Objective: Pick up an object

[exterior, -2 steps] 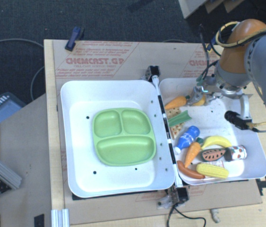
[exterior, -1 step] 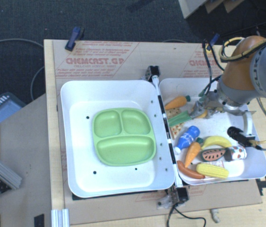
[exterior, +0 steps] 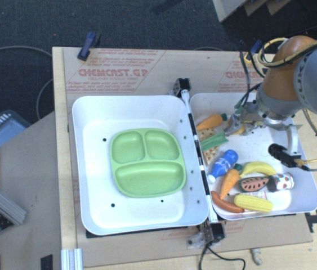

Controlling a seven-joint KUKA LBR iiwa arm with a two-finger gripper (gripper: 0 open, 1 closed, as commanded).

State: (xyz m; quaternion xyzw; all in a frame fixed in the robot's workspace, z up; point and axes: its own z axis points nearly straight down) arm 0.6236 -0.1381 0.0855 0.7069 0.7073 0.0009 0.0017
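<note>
A: What is seen on the bench?

B: Two shallow white bins are set side by side. In the left white bin (exterior: 90,151), a pale green plastic divided plate (exterior: 147,162) is laid flat near the middle. The right white bin (exterior: 307,198) is crowded with toy food.

A: Which toys can be made out?

B: Toward the lower right of the frame, a yellow plastic corn cob (exterior: 253,202) is lying beside a reddish sausage (exterior: 226,202). Just above them a watermelon slice (exterior: 254,183), a yellow banana (exterior: 258,168) and an orange carrot (exterior: 229,181) are found, with a small blue and white bottle (exterior: 223,164) to their left. A second orange carrot-like piece (exterior: 210,121) is placed higher, near the divider.

A: And the arm?

B: The grey arm with the orange band (exterior: 285,72) is brought in from the upper right. The two-finger gripper (exterior: 238,122) is lowered into the upper part of the right bin, close to the orange piece.

A: Is anything gripped?

B: That cannot be told; the tool's tip is too small and cluttered for its state to be judged, and no object is clearly seen in it.
</note>
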